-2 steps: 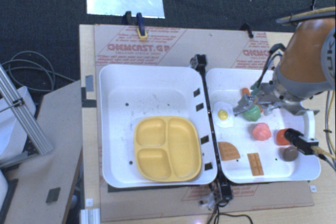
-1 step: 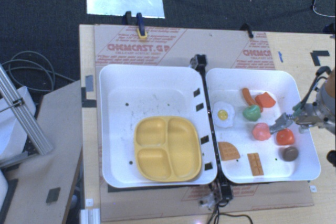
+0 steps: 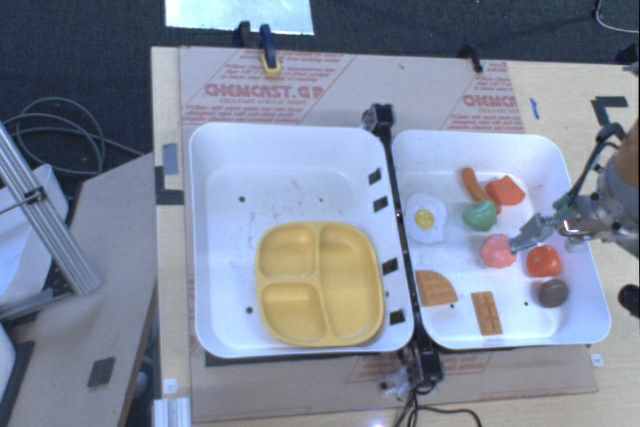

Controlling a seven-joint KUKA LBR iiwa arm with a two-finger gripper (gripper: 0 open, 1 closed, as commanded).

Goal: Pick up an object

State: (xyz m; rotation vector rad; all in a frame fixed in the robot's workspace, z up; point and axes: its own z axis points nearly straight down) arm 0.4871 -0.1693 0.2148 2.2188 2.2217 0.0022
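Arm: it enters from the right edge of the frame at mid height and reaches over the right bin point(image 3: 575, 215).
Gripper: the gripper point(image 3: 524, 241) sits low over the right half of the right bin, its tip beside the pink toy point(image 3: 497, 252); whether it is clenched or released cannot be told, and nothing is seen lifted.
Right bin: it holds a fried egg toy point(image 3: 426, 217) near its left wall, an orange sausage-like piece point(image 3: 470, 182) toward the top, and an orange-red wedge point(image 3: 506, 190) just beside it.
Middle of right bin: a green toy point(image 3: 480, 214) lies above the pink toy, and a red tomato-like toy point(image 3: 543, 261) lies just right of the pink one.
Lower part of right bin: a brown round piece point(image 3: 552, 293), a tan cracker point(image 3: 486, 312) and a brown bread slice point(image 3: 435, 288) lie apart from one another.
Left bin: the left bin point(image 3: 220, 215) carries a yellow divided tray point(image 3: 320, 282) in its lower centre.
Bench: cardboard with red print point(image 3: 300, 85) lies under both bins.
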